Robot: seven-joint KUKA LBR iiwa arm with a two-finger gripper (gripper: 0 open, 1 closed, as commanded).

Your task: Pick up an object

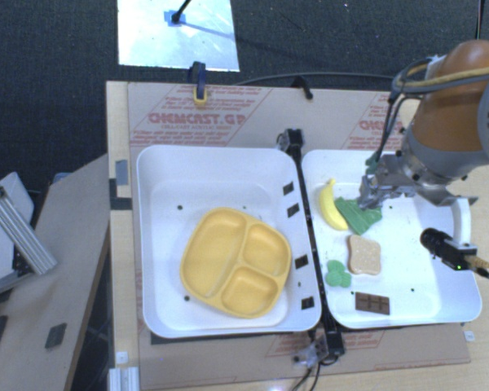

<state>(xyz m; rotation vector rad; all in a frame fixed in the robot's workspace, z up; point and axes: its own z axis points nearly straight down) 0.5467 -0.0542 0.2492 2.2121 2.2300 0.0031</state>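
Observation:
The right bin holds a yellow banana, a flat green piece, a slice of toast, a small round green item and a brown chocolate bar. My gripper hangs low over the bin's upper left part, its tip right at the top of the flat green piece and just right of the banana. The view does not tell whether anything sits between its fingers.
The left bin contains a yellow divided plate. A black divider strip runs between the two bins. The arm's orange and grey body looms over the right bin's upper right.

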